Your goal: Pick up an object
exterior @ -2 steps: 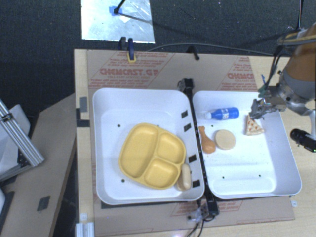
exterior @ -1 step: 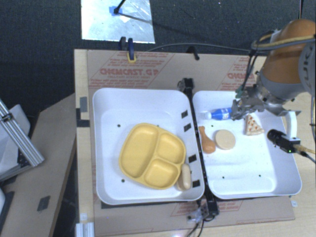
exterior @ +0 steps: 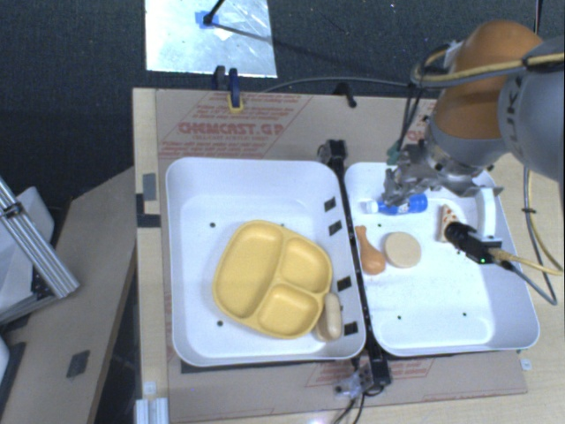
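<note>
Grey arm (exterior: 530, 104) with its orange band reaches in from the right, over the far end of the right bin (exterior: 441, 344). The gripper (exterior: 399, 188) hangs low at that bin's far-left corner, directly above a blue-and-white tube (exterior: 404, 205) that lies flat on the bin floor, pointing along the far edge. The gripper's tip overlaps the tube's upper side from this angle. I cannot tell whether there is contact, nor whether the gripper is spread or pressed together, as the metalwork there blurs into one grey mass. Nothing is visibly lifted; the tube looks to be resting on the floor of the bin. Toward the middle of the same bin lies a tan drumstick-shaped piece (exterior: 371, 253), close to the shared wall, and just beside it a round pale disc (exterior: 403, 249). A small orange-and-white wedge (exterior: 448, 219) lies toward the right wall. The left bin (exterior: 203, 184) holds a yellow divided tray (exterior: 269, 276), tilted askew toward the near-right corner. A pale bread-like roll (exterior: 331, 316) touches the tray's near-right edge. Both bins sit side by side on the brown desk (exterior: 229, 122).
</note>
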Available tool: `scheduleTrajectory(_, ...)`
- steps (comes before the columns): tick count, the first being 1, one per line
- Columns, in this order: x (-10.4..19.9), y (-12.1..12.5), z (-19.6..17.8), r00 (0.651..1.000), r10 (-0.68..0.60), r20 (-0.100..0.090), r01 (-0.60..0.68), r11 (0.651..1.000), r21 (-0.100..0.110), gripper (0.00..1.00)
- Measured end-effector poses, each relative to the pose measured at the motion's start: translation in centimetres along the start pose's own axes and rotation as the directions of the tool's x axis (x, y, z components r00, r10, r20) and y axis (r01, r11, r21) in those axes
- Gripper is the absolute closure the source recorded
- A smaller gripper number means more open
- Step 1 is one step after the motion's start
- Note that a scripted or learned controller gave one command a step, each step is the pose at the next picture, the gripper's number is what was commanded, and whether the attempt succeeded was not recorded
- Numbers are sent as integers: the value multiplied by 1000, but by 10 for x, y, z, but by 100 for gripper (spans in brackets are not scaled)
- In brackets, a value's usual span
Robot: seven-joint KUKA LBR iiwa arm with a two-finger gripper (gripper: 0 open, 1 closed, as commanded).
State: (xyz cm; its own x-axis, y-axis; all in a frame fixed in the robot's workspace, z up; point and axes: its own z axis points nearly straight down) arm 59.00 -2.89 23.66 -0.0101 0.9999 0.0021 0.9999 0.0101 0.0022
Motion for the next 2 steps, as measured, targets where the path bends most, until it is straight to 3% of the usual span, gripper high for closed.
scheduleTrajectory(2, 106, -4, 12, 1000, 1, 0, -1, 1000, 2, 100)
